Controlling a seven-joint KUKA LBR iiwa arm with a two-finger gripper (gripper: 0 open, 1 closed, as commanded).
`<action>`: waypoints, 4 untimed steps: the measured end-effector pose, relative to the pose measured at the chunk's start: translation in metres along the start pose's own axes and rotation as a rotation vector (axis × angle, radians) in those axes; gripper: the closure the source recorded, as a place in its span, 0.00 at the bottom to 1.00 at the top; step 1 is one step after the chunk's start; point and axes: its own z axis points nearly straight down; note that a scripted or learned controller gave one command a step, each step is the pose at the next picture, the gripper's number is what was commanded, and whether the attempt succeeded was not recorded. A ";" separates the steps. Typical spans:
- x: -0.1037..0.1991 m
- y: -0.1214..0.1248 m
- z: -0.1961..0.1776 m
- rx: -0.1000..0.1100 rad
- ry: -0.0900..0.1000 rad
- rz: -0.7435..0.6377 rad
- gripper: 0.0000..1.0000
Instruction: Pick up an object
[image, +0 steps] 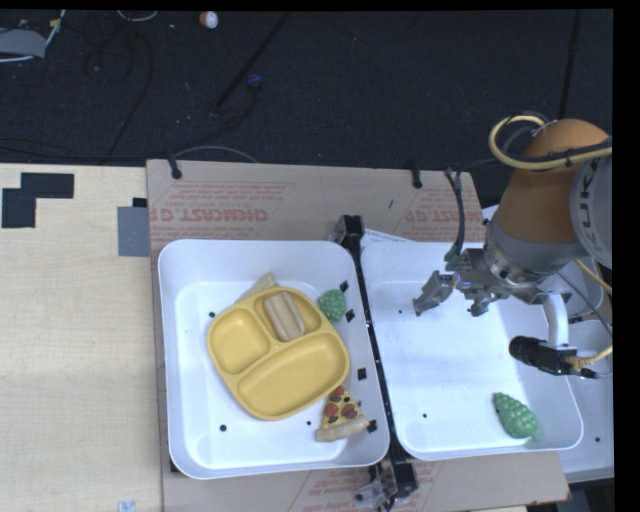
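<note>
Two white bins (200, 300) on bench, gripper (455, 296) over right bin, fingers apart, holding nothing

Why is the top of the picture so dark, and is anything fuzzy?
In the camera view, the floor behind the bench is unlit and black, while the white bins glow bright; the claw looks a little blurry, and the yellow tray stays sharp.

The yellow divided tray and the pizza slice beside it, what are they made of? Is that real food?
Yellow divided tray: likely moulded plastic, judging by its even colour, rounded edges and soft sheen. Pizza slice: probably a plastic or rubber toy, going by its flat, bright colours and stiff shape; the picture is too coarse to be sure.
</note>
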 end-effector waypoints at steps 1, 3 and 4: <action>0.000 0.003 -0.008 -0.014 -0.001 -0.002 0.00; 0.008 -0.003 0.107 -0.008 -0.001 -0.001 0.00; 0.007 -0.003 0.094 -0.011 -0.001 0.005 1.00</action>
